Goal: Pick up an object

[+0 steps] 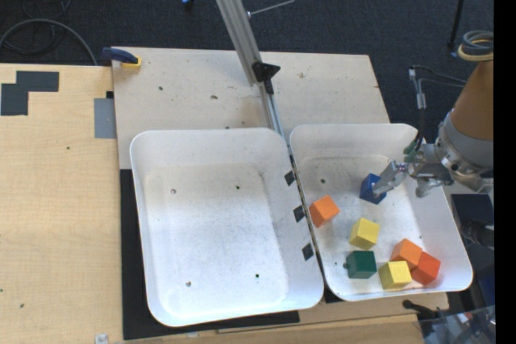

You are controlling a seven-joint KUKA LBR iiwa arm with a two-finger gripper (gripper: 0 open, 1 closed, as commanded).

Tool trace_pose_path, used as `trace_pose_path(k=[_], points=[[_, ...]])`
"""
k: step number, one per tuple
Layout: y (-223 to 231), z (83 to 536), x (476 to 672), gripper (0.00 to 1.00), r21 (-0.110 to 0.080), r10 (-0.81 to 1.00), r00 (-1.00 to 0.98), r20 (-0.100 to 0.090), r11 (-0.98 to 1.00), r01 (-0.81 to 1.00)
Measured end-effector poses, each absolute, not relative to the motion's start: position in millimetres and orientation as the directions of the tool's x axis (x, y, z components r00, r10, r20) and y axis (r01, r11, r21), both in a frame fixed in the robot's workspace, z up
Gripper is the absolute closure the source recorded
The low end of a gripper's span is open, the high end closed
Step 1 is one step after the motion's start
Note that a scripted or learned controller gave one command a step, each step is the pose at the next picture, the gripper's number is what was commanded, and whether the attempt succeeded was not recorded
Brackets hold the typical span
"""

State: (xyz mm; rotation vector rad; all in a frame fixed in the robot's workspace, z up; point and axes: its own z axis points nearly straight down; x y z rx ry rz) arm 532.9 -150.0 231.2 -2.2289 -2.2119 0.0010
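The right bin [355,139] holds several small blocks. A blue block [370,188] lies near its middle, with an orange one [324,210] to its left. Closer to the front sit a yellow block [364,233] and a green block [361,263]. In the front right corner, another yellow [395,275], an orange [407,251] and a red block [427,267] crowd together. My gripper [405,182] reaches in from the right, low over the bin and just right of the blue block. It is open, and one finger [389,178] rests against the blue block's right side. Nothing sits between the fingers.
The left bin [153,153] adjoins the right one along a shared rim with black clips [299,213]. A slanted aluminium post [236,20] rises behind the bins. The wooden bench top [193,89] extends to the back and left.
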Motion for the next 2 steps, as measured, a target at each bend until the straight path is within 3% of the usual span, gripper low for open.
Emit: trace_pose_path(k=[1, 2], points=[[-203.7, 174.3, 519.0, 0.00, -0.009, 1.000, 0.005, 0.001, -0.005, 1.000], [-209.1, 93.6, 500.2, 0.00, -0.010, 1.000, 0.002, 0.003, -0.002, 1.000]])
